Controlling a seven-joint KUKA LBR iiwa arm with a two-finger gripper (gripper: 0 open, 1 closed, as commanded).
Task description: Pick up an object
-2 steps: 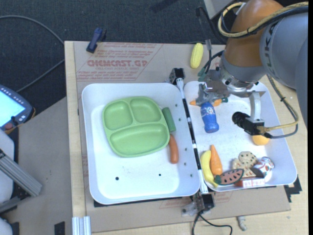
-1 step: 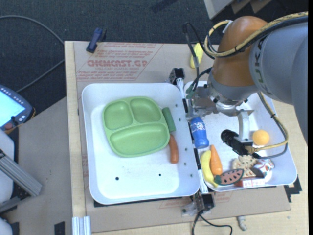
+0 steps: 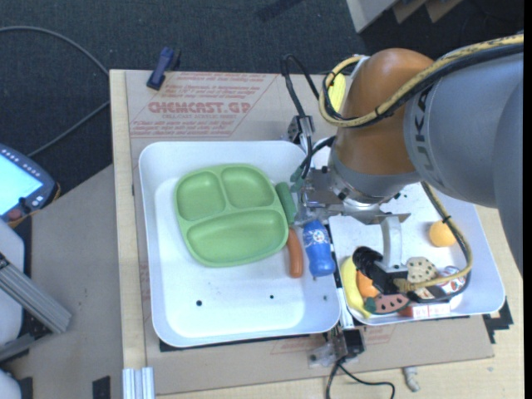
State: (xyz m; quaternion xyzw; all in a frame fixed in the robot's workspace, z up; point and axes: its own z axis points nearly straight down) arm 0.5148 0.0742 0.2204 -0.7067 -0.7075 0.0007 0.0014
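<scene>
Gripper (image 3: 309,196) sits low at the left bin's (image 3: 158,223) 3 o'clock edge, above the blue bottle (image 3: 317,248) — can't tell its state, wrist blocks it. Risk: orange carrot (image 3: 294,254) and green plate (image 3: 231,214) crowd the bottle, so it could get nudged away.

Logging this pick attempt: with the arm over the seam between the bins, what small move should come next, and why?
Probably a short, straight descent. The gripper hangs just above the blue bottle, which lies in the left bin beside the orange carrot-like piece and the green divided plate. Nothing visibly sits in the gripper, so the pick looks not yet made.
</scene>
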